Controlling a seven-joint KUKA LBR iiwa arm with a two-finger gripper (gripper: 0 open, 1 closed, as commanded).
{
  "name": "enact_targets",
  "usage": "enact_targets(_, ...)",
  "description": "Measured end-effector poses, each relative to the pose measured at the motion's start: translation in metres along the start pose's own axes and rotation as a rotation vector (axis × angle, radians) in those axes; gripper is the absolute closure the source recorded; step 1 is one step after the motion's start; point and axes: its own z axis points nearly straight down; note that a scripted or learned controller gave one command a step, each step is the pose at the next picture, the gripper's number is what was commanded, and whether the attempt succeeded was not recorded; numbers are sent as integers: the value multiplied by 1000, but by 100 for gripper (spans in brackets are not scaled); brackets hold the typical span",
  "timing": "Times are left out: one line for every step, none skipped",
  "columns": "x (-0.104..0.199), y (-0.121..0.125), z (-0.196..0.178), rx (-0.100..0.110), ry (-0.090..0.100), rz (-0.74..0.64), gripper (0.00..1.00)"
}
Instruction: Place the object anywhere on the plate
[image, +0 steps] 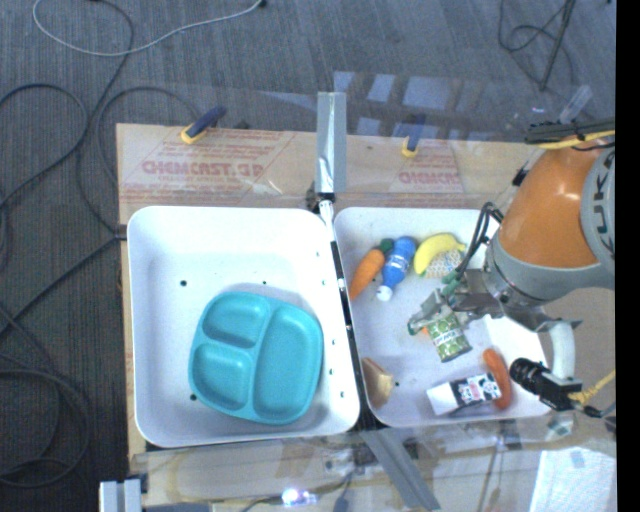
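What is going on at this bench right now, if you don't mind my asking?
A grey and orange robot arm reaches over the right bin, its end effector low among small toy items: a carrot, a blue bottle, a banana and a green packet. The turquoise divided plate sits in the left bin with nothing on it, so no object has been placed yet.

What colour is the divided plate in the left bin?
The plate is turquoise blue, seen clearly in the camera view.
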Motion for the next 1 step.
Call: enact_targets(111,0,42,2,2,-127,100)
